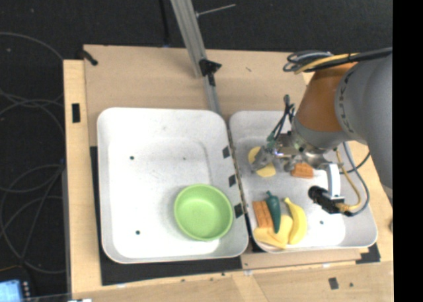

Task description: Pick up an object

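The arm [344, 106] reaches in from the right and bends down over the right bin [357, 234], so that its claw [272, 155] hangs low above the bin's upper left part, where two small yellow pieces [261, 162] lie just beside each other. That placement suggests the yellow pieces are the likely target of the pick. Whether the claw is open or closed cannot be told, since the wrist and its cables crowd that spot, and nothing can be seen gripped in it.

A small orange block [302, 171] lies just right of the claw, under the wrist. Lower in the same bin, a banana [297, 223], a green pepper [273, 211] and an orange slab [262, 214] are bunched together against the front wall, touching one another, which would probably make a clean grab there harder.

The left bin [132, 135] holds a green bowl [203, 211] near its front right corner, well apart from the claw. Both bins sit side by side on the counter [132, 76].
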`<state>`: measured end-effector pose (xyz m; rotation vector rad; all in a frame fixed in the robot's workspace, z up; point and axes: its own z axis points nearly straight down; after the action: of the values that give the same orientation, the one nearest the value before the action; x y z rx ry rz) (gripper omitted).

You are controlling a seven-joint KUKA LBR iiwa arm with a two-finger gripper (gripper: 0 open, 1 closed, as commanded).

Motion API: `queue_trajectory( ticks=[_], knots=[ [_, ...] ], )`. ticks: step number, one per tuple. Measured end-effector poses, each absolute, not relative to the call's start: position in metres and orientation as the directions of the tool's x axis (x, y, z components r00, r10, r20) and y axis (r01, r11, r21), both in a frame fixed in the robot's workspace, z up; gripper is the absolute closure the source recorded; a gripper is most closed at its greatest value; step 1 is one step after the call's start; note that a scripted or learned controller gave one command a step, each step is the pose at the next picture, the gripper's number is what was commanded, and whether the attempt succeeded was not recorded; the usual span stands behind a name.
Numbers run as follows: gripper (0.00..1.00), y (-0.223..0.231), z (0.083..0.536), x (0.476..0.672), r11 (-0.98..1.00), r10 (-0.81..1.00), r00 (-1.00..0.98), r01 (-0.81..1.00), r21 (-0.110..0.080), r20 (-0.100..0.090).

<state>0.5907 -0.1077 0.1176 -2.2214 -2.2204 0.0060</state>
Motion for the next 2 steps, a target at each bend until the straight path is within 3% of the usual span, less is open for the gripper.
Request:
queue_trajectory(
  ticks=[1, 2],
  knots=[
    [0.0, -0.11, 0.1, 0.59, -0.003, 1.0, 0.003, 1.0, -0.002, -0.003],
    [1.0, -0.11, 0.112, 0.592, -0.007, 1.0, 0.007, 1.0, 0.003, -0.001]
  ],
)
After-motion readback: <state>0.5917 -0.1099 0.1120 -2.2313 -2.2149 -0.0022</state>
